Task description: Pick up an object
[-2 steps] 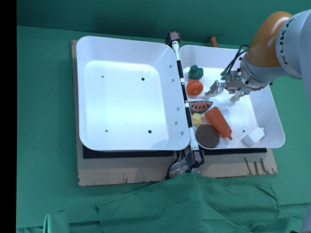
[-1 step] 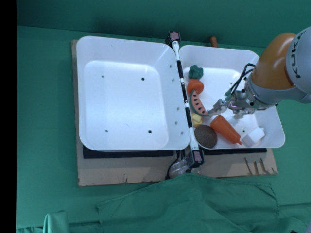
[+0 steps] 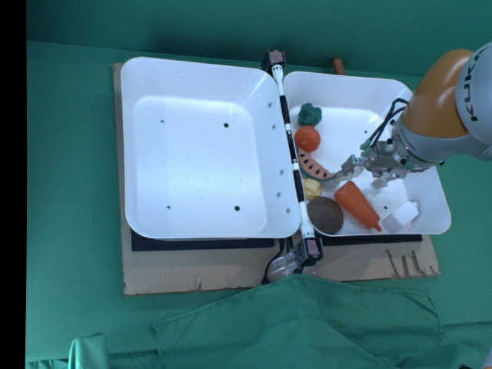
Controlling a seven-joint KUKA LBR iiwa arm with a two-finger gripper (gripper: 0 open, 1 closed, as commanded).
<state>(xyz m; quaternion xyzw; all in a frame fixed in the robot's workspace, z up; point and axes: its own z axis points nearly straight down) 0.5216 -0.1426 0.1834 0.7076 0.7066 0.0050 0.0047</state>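
Carrot (image 3: 357,204) just below hand (image 3: 347,167)

A grey robot arm (image 3: 469,114) with a rounded orange band (image 3: 438,98) above the wrist, dark lettering on its casing, black cables (image 3: 384,125) looping to small metallic jaws.

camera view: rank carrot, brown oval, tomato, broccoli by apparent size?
1. Long orange plastic carrot
2. Brown oval toy, close to the carrot, so that order is unsure
3. Round orange-red tomato and dark green broccoli floret: look alike
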